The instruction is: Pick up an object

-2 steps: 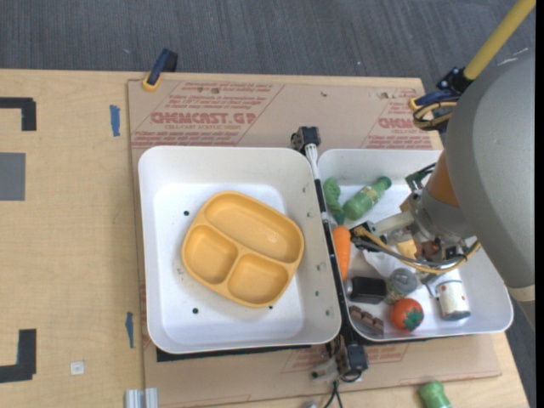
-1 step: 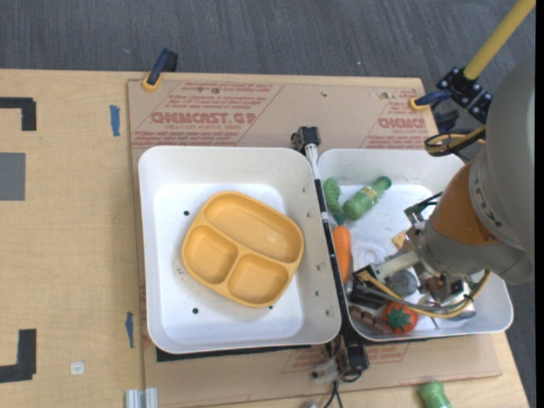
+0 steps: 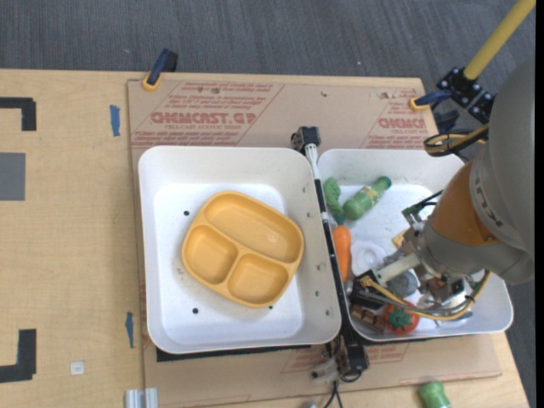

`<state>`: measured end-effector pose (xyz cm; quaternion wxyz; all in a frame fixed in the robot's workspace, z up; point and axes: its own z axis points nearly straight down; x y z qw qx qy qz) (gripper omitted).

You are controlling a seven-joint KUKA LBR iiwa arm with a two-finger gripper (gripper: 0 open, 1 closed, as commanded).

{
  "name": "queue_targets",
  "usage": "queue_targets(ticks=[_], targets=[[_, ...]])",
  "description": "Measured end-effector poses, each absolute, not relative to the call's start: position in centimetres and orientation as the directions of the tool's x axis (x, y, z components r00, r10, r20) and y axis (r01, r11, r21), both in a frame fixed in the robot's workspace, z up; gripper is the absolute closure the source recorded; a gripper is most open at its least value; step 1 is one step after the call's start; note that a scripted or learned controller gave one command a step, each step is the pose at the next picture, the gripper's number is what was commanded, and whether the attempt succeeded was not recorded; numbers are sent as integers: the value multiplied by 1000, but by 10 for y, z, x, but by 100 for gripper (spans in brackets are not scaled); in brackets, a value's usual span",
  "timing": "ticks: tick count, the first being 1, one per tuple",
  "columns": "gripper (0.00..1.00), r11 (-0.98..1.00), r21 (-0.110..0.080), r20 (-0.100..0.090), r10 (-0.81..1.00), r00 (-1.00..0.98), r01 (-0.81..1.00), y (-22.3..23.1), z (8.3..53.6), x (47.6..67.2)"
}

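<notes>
While we look down at a slant from the one fixed camera, we read red print on the brown cardboard sheet (image 3: 255, 109) under both bins: "CHEMCAST. G P" above the left bin, with smaller lines over it too fine for us to read, and the same word cut off as "CHEMCA" near the right bin. The cardboard lies on a pale wooden table (image 3: 59, 228) that carries black tape corners, a grey square and short blue tape strips. Beyond the table we see grey carpet (image 3: 255, 15). A blue and yellow clamp (image 3: 159, 68) grips the far left corner of the cardboard, and another clamp (image 3: 427, 99) sits at the far right.

We find the left bin (image 3: 161, 228) holding a yellow divided plate (image 3: 242, 249) with three compartments, lying flat near the middle. The right bin (image 3: 497, 313) holds the things to pick: a green bottle (image 3: 367, 197) lying on its side toward the far end, a small green piece (image 3: 331, 192) just beside the dividing wall, an orange carrot (image 3: 342, 249) along that wall, and a red strawberry-like toy (image 3: 399, 320) at the near edge.

The grey arm (image 3: 501, 185) reaches in from the right, its orange band (image 3: 459, 215) over the right bin. The pincer (image 3: 378, 289) sits low in the near part of that bin, near the strawberry toy, amid cables; we cannot tell whether it stands wide or narrow, nor whether it holds anything. A green object (image 3: 433, 393) lies on the table outside the bins, at the near edge.
</notes>
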<state>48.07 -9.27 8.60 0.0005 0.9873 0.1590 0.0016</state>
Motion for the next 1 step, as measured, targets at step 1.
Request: queue_targets(ticks=[1], targets=[[0,-643,2,0,766,643,766,-104,85,502]])
